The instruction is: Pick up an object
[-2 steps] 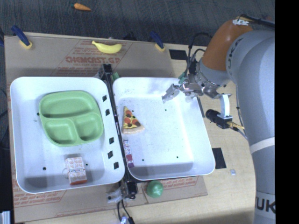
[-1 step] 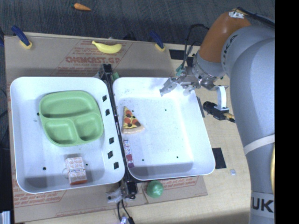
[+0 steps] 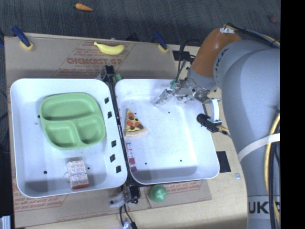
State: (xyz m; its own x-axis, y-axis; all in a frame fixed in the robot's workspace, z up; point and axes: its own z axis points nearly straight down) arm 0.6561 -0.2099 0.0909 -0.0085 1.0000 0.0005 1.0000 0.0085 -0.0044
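Your tool [image 3: 164, 98] sits low in the upper part of the right bin [image 3: 200, 168], reaching in from the right, and nothing is between its fingers; whether they are apart or together you cannot tell from this angle. The nearest candidate is the toy pizza slice [image 3: 134, 123], lying flat near the left wall of the same bin, apart from the tool. You appear to be in the approach step, with no grasp made. The next move calls for shifting left and toward the front, then descending over the slice. The left bin [image 3: 19, 128] holds a green divided tray [image 3: 71, 119] and a small packet [image 3: 77, 172].
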